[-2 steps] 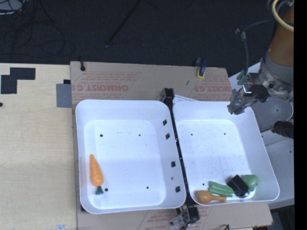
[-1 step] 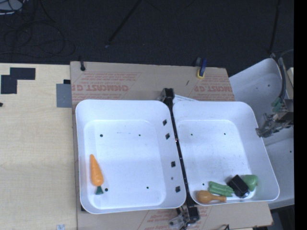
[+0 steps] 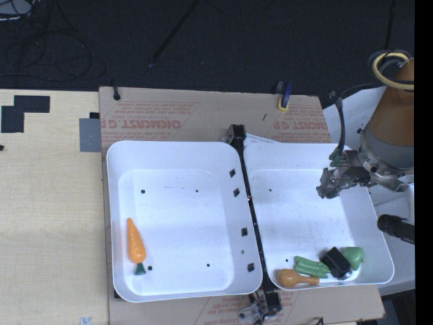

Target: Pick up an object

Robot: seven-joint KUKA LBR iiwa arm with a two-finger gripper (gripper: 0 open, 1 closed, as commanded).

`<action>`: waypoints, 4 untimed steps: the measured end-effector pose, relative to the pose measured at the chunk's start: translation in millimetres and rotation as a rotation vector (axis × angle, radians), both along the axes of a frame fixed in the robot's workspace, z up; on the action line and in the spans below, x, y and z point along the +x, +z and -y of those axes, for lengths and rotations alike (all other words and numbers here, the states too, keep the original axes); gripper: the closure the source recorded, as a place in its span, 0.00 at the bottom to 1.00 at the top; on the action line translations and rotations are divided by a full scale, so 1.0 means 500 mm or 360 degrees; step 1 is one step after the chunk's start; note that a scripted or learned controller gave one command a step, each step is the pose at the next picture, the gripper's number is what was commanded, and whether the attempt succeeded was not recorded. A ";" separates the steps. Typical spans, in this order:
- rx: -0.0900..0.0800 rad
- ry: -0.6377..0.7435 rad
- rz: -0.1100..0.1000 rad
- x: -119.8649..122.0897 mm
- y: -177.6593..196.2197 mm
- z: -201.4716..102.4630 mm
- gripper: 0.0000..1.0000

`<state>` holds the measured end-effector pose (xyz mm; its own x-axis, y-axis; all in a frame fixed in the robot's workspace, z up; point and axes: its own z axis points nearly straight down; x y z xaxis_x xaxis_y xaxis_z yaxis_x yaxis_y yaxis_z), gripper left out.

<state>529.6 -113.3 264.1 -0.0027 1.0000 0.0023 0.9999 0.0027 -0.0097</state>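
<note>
Carrot [image 3: 135,244] in left bin [image 3: 169,151] at 7 o'clock. Right bin [image 3: 298,156]: gourd [image 3: 295,278], green veg [image 3: 312,267], black block [image 3: 336,262] at 5 o'clock. Gripper [image 3: 331,183] jaws: can't tell.

A pale wood-grain tabletop [image 3: 47,208] fills the left of the scene, with a few dark rectangular patches [image 3: 27,110] near its far edge and a grey one [image 3: 88,134] beside them. A sheet of brown cardboard [image 3: 196,114] printed with red lettering lies flat on it. Beyond the far edge the floor [image 3: 216,32] is dark, perhaps carpet, crossed by thin cables [image 3: 47,39] and a straight pale line [image 3: 177,29]. A small blue-and-yellow clip [image 3: 284,95] sits at the cardboard's far edge. Lighting is even and soft.
</note>
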 end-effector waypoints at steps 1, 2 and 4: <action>-0.0001 0.0005 0.0012 0.034 0.006 -0.109 1.00; -0.0004 0.0005 0.0019 0.121 0.057 -0.212 1.00; 0.0000 0.0009 0.0020 -0.052 0.465 -0.456 1.00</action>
<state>503.9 114.5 496.7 -0.0084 1.0000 0.0021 1.0000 0.0084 0.0028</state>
